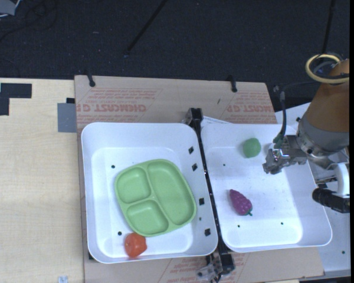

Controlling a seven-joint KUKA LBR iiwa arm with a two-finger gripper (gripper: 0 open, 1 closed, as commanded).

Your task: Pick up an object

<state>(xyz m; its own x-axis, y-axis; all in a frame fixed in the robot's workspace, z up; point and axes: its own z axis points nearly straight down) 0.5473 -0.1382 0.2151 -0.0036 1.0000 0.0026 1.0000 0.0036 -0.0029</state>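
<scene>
In the right bin [265,232] lie a small green ball [251,147] near the back and a purple grape-like toy [241,201] nearer the front. The gripper [274,161] hangs over the right part of that bin, just right of the green ball and slightly toward the front. Nothing shows between its fingers. The left bin [100,158] holds a green divided plate [156,197] and an orange-red object [135,244] by its front wall.
The arm's grey and orange body [329,111] comes in from the right over the right bin's edge. A black divider [202,175] runs between the two bins. Cardboard [165,102] lies beneath and behind the bins.
</scene>
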